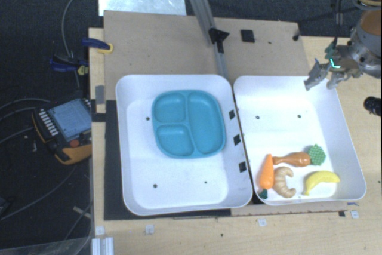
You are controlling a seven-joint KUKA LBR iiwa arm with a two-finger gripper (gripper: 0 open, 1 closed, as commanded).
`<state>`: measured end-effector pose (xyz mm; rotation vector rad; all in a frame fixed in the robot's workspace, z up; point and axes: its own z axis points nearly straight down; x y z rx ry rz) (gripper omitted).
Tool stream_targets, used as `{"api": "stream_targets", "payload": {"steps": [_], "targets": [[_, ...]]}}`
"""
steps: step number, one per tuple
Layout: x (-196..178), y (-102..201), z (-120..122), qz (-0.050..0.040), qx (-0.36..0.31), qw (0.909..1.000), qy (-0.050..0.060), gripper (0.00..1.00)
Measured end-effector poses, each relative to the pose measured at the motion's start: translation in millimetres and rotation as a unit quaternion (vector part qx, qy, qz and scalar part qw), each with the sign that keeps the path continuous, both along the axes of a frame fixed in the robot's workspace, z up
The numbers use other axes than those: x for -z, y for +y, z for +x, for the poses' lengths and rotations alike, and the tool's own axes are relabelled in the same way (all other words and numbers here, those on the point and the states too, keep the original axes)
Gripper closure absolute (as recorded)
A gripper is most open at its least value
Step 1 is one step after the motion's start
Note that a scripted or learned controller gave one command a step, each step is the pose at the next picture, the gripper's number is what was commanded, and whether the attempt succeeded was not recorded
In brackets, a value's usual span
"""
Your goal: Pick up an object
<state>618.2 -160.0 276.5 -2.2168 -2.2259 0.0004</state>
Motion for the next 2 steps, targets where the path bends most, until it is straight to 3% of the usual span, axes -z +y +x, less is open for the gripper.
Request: {"api": "stream_targets", "payload": {"steps": [1, 2], "targets": [[-1, 0, 1, -0.0002, 0.000, 1.0000, -0.001, 0.00], [61, 4, 0, 0.0001, 0.001, 1.0000, 0.001, 0.00]]}}
